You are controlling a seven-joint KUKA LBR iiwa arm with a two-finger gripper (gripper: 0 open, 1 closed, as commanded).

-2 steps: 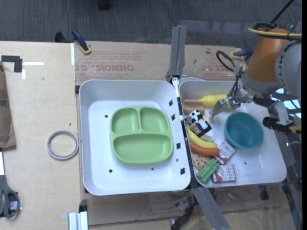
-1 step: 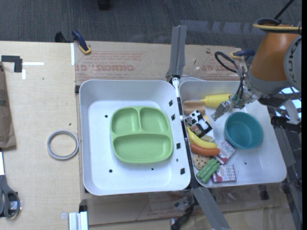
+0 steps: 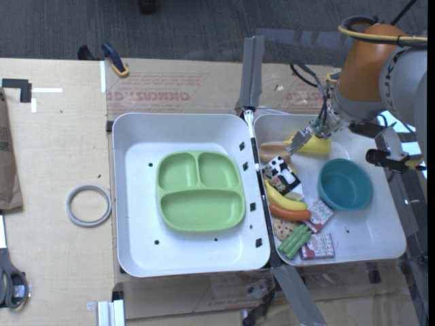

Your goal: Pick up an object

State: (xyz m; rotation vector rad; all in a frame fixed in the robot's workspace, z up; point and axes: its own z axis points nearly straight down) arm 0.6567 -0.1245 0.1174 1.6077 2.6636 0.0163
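Nearest me, along the front of the right bin (image 3: 380, 246), I count one flat red-and-white packet (image 3: 318, 246) and one green ridged piece (image 3: 293, 242) lying against it, with one round cracker-like piece (image 3: 281, 230) just behind. A little farther in I see one orange sausage-shaped toy (image 3: 289, 212) touching one banana (image 3: 280, 197), and one small pink-and-white packet (image 3: 321, 213) just beside them. One black-and-white patterned block (image 3: 280, 174) sits behind the banana, close to the bin's left wall. To the right of that cluster stands one teal bowl (image 3: 345, 185), upright and apart from the rest. In the left bin (image 3: 129, 182) I count one green divided plate (image 3: 200, 191) with three compartments, lying flat near the middle. Out on the bench to the left rests one roll of tape (image 3: 88, 204). Toward the back of the right bin I see one yellow object (image 3: 313, 144), the thing I am after, lying near the far wall; beside it a pale flat piece (image 3: 272, 148) runs toward the left wall. My gripper (image 3: 304, 141) comes down at a slant from the orange-banded wrist, and its tip sits right at the yellow object's left end; from here I cannot tell whether the claw is clenched or released. Farthest back, one blue-and-yellow clamp (image 3: 115, 60) lies on the cardboard.
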